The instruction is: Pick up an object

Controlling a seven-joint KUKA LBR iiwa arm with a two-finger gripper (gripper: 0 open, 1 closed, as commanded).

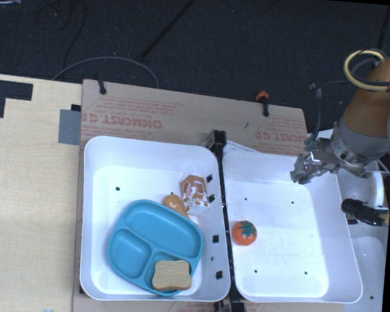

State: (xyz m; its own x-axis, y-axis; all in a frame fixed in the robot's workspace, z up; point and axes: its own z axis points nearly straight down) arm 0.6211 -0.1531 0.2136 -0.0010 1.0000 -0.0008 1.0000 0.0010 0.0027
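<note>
the gripper (pixel 308 168), its grip state impossible to tell, hangs over the right bin's (pixel 347 283) far edge, the tomato (pixel 244 233) lying nearer the camera and leftward.

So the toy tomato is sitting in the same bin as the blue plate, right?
Not quite. The camera view shows the toy tomato alone in the right bin. The blue plate is in the left bin, across the divider.

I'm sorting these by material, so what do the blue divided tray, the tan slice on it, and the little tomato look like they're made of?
Blue divided tray: likely molded plastic, smooth and evenly coloured. Tan slice: matte, speckled, probably foam or plastic toy bread. Tomato: glossy orange-red with a green top, probably plastic; the view leaves it open.
</note>
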